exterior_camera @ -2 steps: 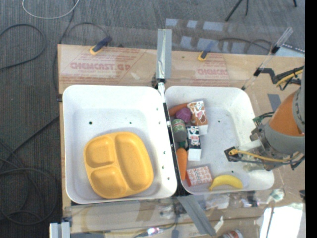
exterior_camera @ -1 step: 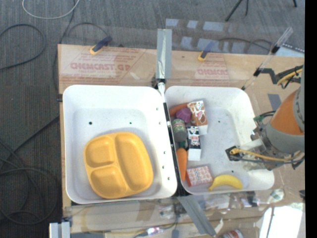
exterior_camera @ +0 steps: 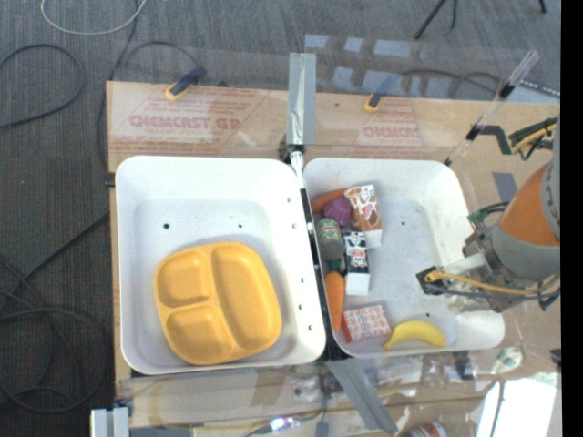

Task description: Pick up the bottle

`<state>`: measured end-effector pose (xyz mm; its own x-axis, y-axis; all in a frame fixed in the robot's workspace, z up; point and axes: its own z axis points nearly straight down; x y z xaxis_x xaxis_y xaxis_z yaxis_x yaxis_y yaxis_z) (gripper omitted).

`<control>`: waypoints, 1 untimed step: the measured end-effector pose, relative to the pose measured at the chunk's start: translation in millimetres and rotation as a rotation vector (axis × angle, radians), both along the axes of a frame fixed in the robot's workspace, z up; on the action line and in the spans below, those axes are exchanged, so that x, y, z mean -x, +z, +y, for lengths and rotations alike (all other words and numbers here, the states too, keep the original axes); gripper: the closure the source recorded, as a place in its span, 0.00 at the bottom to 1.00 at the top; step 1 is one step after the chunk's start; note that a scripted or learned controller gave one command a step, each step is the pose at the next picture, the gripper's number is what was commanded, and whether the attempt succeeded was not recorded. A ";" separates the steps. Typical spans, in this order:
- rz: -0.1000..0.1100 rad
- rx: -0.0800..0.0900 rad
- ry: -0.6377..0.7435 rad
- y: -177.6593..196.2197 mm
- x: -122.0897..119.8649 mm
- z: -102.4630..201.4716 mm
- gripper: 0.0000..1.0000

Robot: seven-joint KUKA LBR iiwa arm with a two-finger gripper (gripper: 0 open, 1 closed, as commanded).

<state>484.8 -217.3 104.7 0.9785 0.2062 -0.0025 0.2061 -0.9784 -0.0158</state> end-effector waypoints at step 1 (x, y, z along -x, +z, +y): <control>0.006 -0.004 0.001 7.1 1.2 1.3 1.00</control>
<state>483.6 -216.0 111.8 0.9783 0.2072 -0.0080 0.2070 -0.9781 -0.0207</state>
